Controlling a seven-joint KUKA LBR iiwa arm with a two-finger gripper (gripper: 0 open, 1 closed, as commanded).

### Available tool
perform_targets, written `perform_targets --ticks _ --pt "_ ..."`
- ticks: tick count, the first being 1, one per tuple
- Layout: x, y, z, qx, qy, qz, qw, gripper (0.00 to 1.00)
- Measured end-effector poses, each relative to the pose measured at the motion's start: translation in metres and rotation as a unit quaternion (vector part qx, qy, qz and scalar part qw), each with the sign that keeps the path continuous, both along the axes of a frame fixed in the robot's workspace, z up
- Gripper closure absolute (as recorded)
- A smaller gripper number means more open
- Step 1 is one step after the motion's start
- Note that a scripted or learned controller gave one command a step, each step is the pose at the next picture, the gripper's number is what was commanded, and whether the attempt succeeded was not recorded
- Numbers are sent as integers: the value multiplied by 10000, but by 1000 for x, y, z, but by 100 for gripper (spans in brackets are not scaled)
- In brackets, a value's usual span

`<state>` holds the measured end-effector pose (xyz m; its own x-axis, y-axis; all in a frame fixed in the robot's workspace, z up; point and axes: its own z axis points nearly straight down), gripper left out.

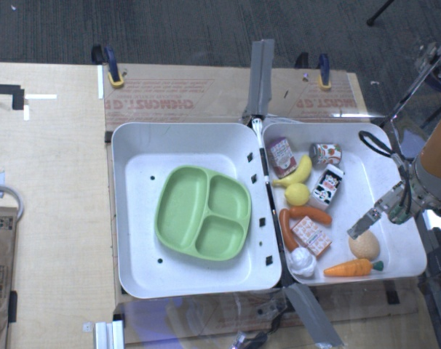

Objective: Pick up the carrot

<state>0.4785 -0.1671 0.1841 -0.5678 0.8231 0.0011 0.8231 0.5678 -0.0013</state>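
Note:
The carrot [348, 269] is orange with a small green tip. It lies flat near the front wall of the right bin [395, 271], pointing left. My gripper [360, 228] hangs low over the right side of that bin, slanting down and left from the arm at the right edge. Its tip sits just above a tan egg-shaped thing [364, 247], a short way behind the carrot and apart from it. Nothing shows in the gripper's grasp.
The right bin also holds a banana [302, 173], a lemon [297, 193], two sausages [309, 214], a small box [311, 236], a white garlic bulb [302, 262], a milk carton [327, 186], a can [325, 153] and a packet [281, 156]. A green divided plate [204, 213] lies in the left bin [133, 195].

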Motion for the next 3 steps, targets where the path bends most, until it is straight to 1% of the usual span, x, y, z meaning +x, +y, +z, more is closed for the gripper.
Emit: perform_targets --ticks 1,2,3 --pt "-1 10 -82 16 1 2896 9571 0" --pt "-1 10 -82 16 1 2897 9571 0" --pt "1 -54 -3 11 -18 4902 8716 0"
